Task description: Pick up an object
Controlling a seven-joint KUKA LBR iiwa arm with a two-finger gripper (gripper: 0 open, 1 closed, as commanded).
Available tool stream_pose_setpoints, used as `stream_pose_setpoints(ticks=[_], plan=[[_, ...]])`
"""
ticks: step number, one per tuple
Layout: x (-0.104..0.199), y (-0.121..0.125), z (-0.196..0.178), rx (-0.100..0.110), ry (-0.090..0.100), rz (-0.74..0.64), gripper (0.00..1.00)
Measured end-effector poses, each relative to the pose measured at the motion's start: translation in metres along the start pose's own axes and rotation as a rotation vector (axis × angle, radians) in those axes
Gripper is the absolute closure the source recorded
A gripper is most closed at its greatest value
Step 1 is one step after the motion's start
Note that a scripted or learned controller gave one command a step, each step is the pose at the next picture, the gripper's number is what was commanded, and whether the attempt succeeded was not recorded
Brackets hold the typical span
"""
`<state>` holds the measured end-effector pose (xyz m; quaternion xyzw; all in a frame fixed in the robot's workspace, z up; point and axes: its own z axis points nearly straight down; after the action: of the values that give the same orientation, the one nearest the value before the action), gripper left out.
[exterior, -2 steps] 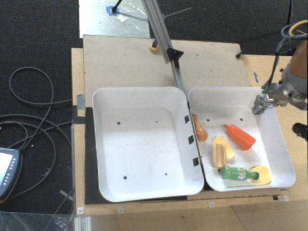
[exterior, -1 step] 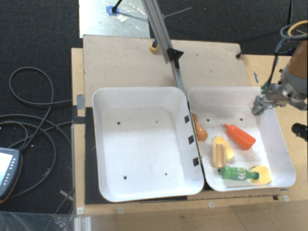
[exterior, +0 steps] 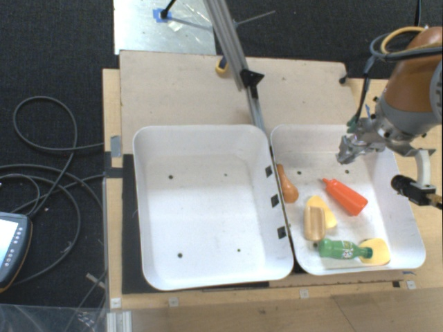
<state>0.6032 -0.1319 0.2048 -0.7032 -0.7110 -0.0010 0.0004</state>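
One orange cone (exterior: 345, 196) lies below end effector (exterior: 345, 153).

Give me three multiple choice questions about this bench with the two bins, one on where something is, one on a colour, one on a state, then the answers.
1. Which bin holds the objects?
A. The left bin
B. The right bin
C. Both bins

2. What colour is the bottle lying near the right bin's front edge?
A. Green
B. Blue
C. Black

3. Where is the gripper?
A. Above the right bin's far part
B. Down in the left bin
C. Off the bench over the cables

Answers:
1. B: the right bin holds the objects.
2. A: the bottle is green.
3. A: the gripper hangs over the far part, apart from the orange cone-shaped object.
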Motion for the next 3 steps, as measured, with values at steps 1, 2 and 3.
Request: stream_pose_setpoints(ticks=[1, 2, 3], plan=[[0.057, 0.003, 0.004, 0.0, 0.001, 0.0, 1.0], [0.107, 0.005, -0.013, -0.002, 0.0, 0.0, 1.0], [0.163, 0.005, -0.027, -0.002, 0.001, -0.001, 1.0]])
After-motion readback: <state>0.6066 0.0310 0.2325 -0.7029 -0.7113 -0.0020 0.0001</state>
